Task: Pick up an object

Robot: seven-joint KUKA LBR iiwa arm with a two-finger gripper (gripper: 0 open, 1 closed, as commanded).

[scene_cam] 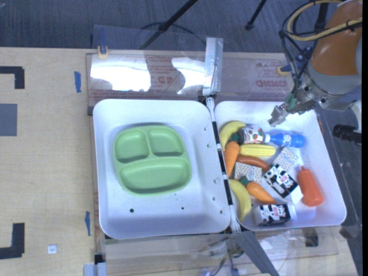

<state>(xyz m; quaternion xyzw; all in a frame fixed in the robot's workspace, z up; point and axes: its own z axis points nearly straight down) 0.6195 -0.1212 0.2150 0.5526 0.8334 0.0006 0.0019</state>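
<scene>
**A Crowded Bin Under the Claw**

The tabletop is pale wood, with dark carpet behind it. Two white bins sit side by side on it. The claw hangs over the back of the right bin. I cannot tell if it is released or clenched, and nothing shows between its tips.

The toys lie in a heap just in front of the claw: a blue bottle, corn, a banana, a carrot, cow-print cartons and an orange bottle. They touch each other, so the claw may bump two at once, or a round one may slip away.

Far to the claw's side, the left bin holds a green tray.
</scene>
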